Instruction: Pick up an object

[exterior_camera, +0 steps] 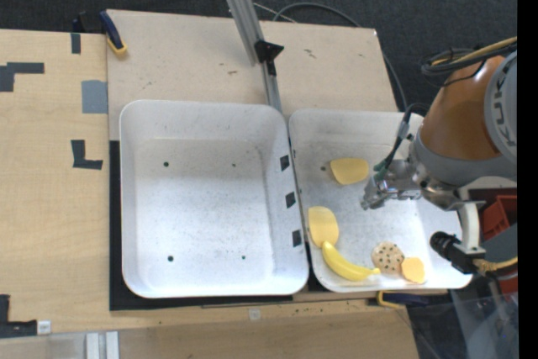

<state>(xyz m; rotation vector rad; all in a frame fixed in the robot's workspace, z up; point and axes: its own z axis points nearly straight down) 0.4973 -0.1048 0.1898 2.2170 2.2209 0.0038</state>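
From my seat, the gripper hangs over the right bin, just right of a pale yellow piece lying in that bin's upper middle. I cannot tell how the claw is set: it is small, dark and blurred against the speckled floor, and I see nothing clearly between its tips. The grey and orange arm covers the right bin's right wall and is itself cut off at the picture's edge. Toward the near end of that bin I make out a yellow slice against the left wall, with a banana touching its lower side. Right of the banana sit a speckled cookie and an orange piece, side by side. The left bin lies beside the right bin, their walls touching.
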